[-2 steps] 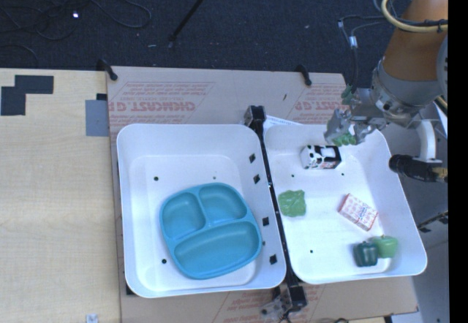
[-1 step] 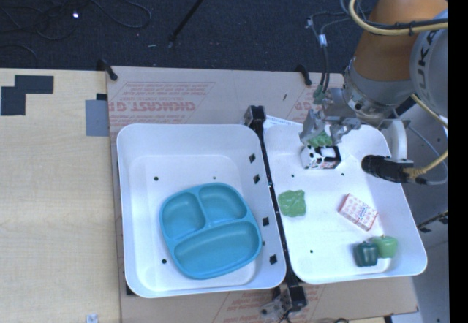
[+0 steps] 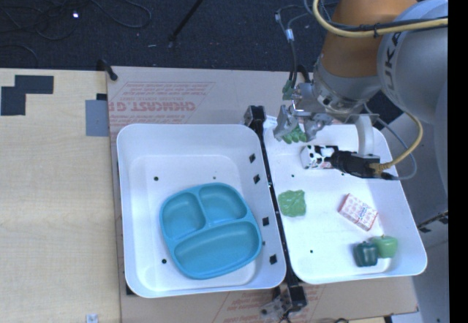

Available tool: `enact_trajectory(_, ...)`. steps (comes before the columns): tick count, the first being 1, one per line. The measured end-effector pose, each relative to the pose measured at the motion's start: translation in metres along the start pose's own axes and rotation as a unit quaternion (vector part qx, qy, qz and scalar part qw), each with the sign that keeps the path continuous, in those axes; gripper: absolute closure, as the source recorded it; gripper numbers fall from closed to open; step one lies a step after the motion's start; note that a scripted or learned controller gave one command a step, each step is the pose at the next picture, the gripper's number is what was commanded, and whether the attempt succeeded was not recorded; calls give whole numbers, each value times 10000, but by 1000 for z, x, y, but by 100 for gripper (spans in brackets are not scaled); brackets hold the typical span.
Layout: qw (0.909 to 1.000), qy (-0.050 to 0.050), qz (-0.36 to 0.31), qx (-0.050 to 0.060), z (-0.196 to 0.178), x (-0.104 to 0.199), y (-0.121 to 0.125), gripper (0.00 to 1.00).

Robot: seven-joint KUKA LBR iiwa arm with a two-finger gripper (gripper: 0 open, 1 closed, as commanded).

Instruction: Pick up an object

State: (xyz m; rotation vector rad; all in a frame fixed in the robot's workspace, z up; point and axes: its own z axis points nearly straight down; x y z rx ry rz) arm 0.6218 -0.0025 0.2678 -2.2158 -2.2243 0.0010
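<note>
- The hand [image 3: 296,128] sits low over the far left corner of the right bin [image 3: 398,201], with a small green item [image 3: 295,137] showing at its fingertips. Whether the item is clamped or merely lies under the tips cannot be told, nor how wide the fingers stand.
- The arm [image 3: 380,29] leans in from the right, wrist angled down toward that corner, which suggests a grasp attempt there.
- Other candidates lie loose on the right bin's floor: a black-and-white toy [image 3: 316,157] just beside the hand, a green leafy piece [image 3: 292,203] near the divider, a pink-and-white packet [image 3: 357,211], and a green block pair [image 3: 375,250] at the near corner.
- The left bin [image 3: 139,168] holds a blue divided plate [image 3: 210,229], lying flat and well apart from the hand.
- Both bins rest on cardboard over the tabletop [image 3: 51,204].
</note>
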Motion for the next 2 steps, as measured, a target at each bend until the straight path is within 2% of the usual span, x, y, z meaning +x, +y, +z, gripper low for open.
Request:
enact_trajectory(1,10000,2,0,18,18,47,-6,100)
enact_trajectory(2,10000,2,-6,14,20,100,-14,100)
